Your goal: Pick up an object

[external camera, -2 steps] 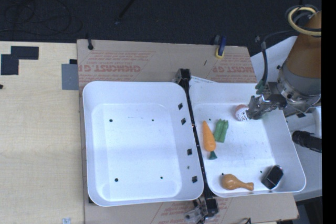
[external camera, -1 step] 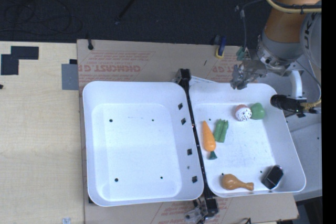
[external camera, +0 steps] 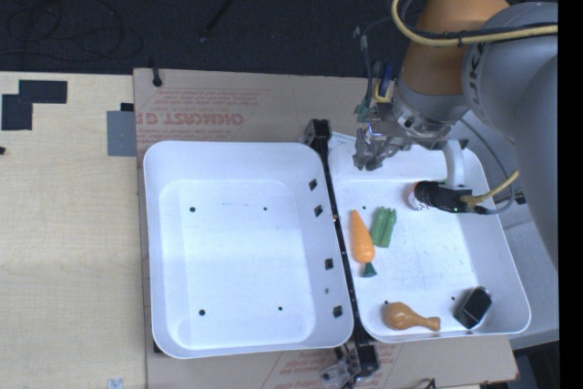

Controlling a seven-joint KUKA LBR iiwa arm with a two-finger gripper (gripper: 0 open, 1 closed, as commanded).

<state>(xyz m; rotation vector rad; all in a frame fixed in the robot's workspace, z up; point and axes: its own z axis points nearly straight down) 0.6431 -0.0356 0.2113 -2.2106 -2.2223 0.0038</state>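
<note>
My gripper (external camera: 368, 156) hangs over the far left corner of the right bin (external camera: 510, 273), with nothing seen in it. Below it in that bin an orange carrot (external camera: 362, 238) with a green tip lies lengthwise. A green ridged piece (external camera: 383, 226) lies right beside the carrot. Near the front edge rests a tan pear-shaped toy (external camera: 409, 316). A small black block (external camera: 472, 306) sits in the front right corner.
The left bin (external camera: 164, 196) stands beside the right one, the two meeting at a black-clipped divider (external camera: 330, 232). Both rest on a cardboard sheet (external camera: 228, 105). The grey arm comes in from the upper right over the right bin's far side.
</note>
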